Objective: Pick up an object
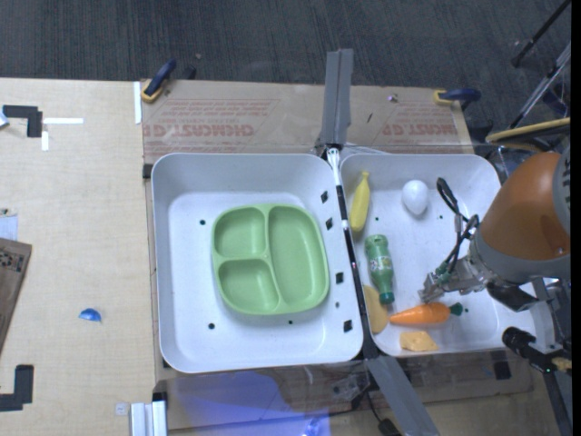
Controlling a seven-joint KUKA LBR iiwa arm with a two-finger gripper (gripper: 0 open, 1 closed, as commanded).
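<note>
floor [227, 16]: dark carpet | bench [73, 243]: pale wood | cardboard sheet [236, 121]

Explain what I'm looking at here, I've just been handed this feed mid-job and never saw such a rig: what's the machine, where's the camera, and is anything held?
One camera sits above the bench, looking down at a slant. The grey and orange shape at the right is a robot arm; its gripper is low in the right bin, just above the carrot. Whether it holds anything cannot be told from here. That bin also holds a banana, a green bottle, a white ball and a small yellow piece. The left bin holds a green divided tray.
</note>
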